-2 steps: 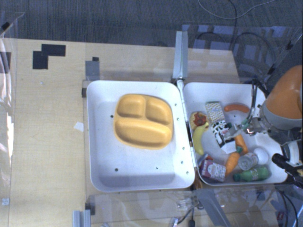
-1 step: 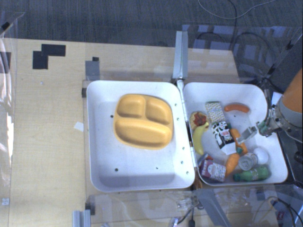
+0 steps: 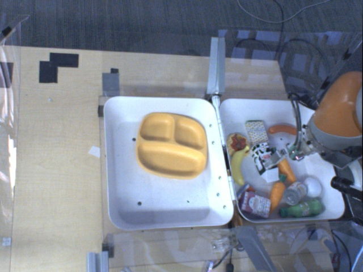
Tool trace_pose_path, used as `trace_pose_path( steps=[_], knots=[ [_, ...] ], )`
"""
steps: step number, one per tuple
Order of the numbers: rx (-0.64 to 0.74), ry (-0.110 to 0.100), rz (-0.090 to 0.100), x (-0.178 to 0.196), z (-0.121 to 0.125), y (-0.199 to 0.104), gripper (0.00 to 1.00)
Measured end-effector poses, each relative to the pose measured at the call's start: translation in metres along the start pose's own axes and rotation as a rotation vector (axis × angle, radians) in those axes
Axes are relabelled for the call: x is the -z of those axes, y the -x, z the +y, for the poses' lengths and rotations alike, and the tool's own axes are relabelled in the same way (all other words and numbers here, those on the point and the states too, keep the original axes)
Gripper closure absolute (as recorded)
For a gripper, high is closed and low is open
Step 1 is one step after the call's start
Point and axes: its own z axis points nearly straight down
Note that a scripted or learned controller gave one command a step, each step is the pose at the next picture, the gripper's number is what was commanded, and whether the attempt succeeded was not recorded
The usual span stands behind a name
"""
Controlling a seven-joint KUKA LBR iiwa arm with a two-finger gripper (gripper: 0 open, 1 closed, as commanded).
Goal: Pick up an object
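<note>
The camera view looks down at a slant on a pale wooden worktop (image 3: 62, 152) carrying two shallow white bins side by side. The left white bin (image 3: 122, 208) holds a single yellow moulded plastic tray with three compartments (image 3: 172, 144), lying flat near the bin's centre. The right white bin (image 3: 334, 208) holds a cluster of small items: a yellow plastic banana (image 3: 237, 168) along the left wall, a red and yellow rounded toy (image 3: 236, 142) just above it, a small speckled card packet (image 3: 256, 131), a black-and-white patterned carton (image 3: 262, 156), two orange plastic carrots (image 3: 278, 192), a dark red foil pouch (image 3: 255, 204), a clear plastic bottle (image 3: 299, 191) and a green plastic bottle (image 3: 300, 209) near the front wall. The grey arm with the orange band (image 3: 340, 109) reaches in from the right, and its claw (image 3: 296, 151) hangs low over the centre of the right bin, just beside the patterned carton and the upper carrot. Whether the claw is spread or closed cannot be told at this resolution, and no item is visibly lifted. The step in hand appears to be the descent toward a pick among the clustered items. The next move calls for a final lowering onto one item, most likely the carton or the carrot, then closure and a straight lift clear of the neighbours.
</note>
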Motion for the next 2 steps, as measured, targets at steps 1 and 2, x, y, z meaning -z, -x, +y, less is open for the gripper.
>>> trace_pose_path(
  steps=[1,2],
  knots=[
    [-0.154,0.011,0.004,-0.009,0.011,0.021,0.0],
    [-0.15,0.026,-0.019,-0.007,-0.026,0.043,0.0]
  ],
)
